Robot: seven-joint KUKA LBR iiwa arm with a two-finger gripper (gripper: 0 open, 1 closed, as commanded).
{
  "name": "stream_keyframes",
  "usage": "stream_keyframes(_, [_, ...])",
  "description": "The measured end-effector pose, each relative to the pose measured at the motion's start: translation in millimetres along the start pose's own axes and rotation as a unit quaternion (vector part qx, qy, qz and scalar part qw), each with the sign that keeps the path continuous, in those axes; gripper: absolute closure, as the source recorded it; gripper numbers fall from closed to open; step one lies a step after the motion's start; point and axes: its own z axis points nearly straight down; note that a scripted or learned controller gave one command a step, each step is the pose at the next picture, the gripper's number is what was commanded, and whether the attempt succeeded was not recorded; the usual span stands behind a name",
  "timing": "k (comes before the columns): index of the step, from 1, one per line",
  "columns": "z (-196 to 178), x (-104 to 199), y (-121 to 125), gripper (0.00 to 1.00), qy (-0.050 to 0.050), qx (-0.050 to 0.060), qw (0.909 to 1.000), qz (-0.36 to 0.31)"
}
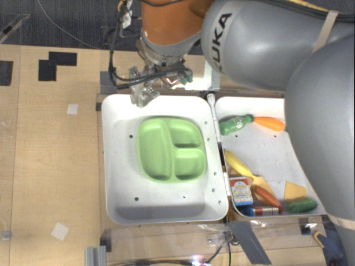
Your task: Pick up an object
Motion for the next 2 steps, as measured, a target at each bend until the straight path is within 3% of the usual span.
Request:
stream_keyframes(1, [129.1,31.7,-17.9,1.0,0.006,-0.003,0.997,-0.077])
stream_keyframes(2, [24.5,4.6,-8.9,1.0,-0.005,0.002,0.997,-0.077])
